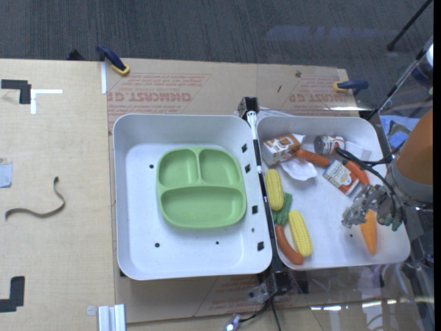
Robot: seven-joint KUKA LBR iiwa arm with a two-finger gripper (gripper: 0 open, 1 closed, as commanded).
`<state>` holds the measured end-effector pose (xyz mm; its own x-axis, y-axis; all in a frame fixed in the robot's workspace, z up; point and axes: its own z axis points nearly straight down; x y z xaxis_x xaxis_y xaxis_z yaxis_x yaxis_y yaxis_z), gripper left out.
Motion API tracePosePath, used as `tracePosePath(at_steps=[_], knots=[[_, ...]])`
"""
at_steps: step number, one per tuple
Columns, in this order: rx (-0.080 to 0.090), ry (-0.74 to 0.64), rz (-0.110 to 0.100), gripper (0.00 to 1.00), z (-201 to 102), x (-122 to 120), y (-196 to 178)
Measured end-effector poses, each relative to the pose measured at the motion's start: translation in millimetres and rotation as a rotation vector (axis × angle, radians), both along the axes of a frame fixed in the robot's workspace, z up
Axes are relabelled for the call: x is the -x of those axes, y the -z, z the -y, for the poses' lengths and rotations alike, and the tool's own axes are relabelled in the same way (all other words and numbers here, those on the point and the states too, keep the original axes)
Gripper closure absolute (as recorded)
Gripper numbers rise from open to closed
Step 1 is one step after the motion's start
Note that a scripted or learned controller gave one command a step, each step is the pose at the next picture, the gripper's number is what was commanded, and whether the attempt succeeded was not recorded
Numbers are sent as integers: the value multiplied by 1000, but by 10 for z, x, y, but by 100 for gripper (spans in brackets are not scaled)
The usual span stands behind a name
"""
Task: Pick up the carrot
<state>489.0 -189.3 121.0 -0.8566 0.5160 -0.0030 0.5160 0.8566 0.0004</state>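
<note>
Two white bins [131, 254] on cardboard [165, 92] printed CHEMCAST GP, pincer [368, 212] by carrot [370, 232], grip state unclear

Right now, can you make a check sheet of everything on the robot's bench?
Surface: two white bins, left bin, right bin, on cardboard.
Job's things: carrot in right bin, near its right wall.
Clutter: green plate in left bin; two corn cobs, sausage, can, packets in right bin.
Gripper: gripper low, beside carrot; grip unclear.
Cables: thin wires at the gripper.
Surroundings: blue clamps, dark floor.
</note>
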Motion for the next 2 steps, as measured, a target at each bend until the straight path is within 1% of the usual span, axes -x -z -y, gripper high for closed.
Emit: tracePosePath(at_steps=[1, 2], knots=[[-1, 156, -1, 100, -1052, -13, -735], [1, -358, 1, 100, -397, -174, -920]])
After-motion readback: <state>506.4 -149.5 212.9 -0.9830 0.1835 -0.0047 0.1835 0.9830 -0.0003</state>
